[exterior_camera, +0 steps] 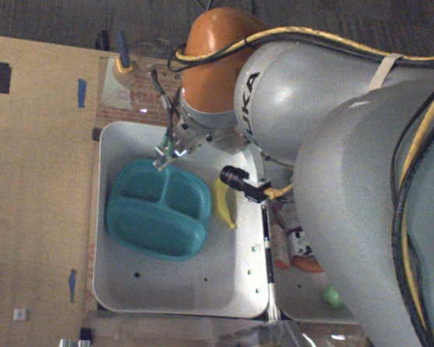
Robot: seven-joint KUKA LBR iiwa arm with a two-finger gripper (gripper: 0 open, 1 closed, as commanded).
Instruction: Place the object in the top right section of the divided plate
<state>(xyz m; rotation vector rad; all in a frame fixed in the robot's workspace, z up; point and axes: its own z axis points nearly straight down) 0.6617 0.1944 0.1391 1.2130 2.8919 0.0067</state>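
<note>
A teal divided plate (158,209) lies in the left white bin (179,294). It has one large section and two smaller ones. My gripper (166,153) hangs over the plate's upper edge, close above the rim, under the orange wrist band (216,51). A yellow banana-shaped object (225,205) lies on the bin floor just right of the plate, apart from the gripper. Nothing shows in the plate's sections.
The big grey arm covers most of the right bin. Visible there are a white and black item (294,237), an orange piece (308,264) and a small green object (332,296). A black cylinder (236,179) on the arm sticks out above the banana.
</note>
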